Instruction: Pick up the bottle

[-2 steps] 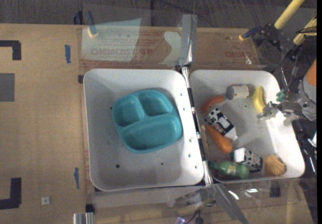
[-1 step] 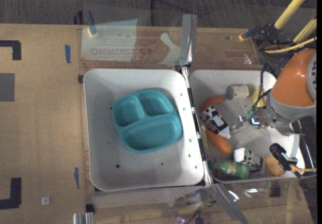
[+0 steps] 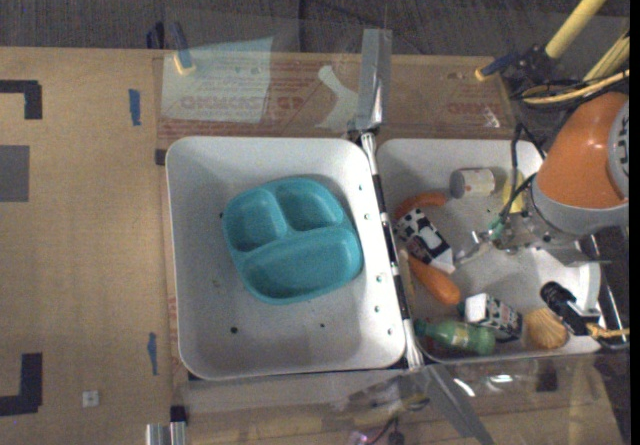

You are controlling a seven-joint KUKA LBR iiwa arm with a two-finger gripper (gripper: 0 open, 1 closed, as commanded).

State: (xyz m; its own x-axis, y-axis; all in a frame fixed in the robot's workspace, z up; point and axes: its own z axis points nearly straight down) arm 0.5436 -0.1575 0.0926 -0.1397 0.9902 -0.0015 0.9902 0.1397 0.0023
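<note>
Green glass bottle [image 3: 456,337] lies on its side along the right bin's [image 3: 432,161] near wall, beside a carrot [image 3: 434,280]. The gripper [image 3: 497,235] hovers above mid-bin; its grip state I cannot tell.

The green bottle [image 3: 458,337] looks glossy plastic, the teal divided plate [image 3: 291,238] smooth matt plastic.

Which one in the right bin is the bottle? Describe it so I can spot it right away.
Look in the right bin, along its near edge at the corner beside the left bin. The bottle lies on its side there, just below the carrot. It is the only green, glossy thing among its neighbours, with a dark cap end pointing left.
</note>
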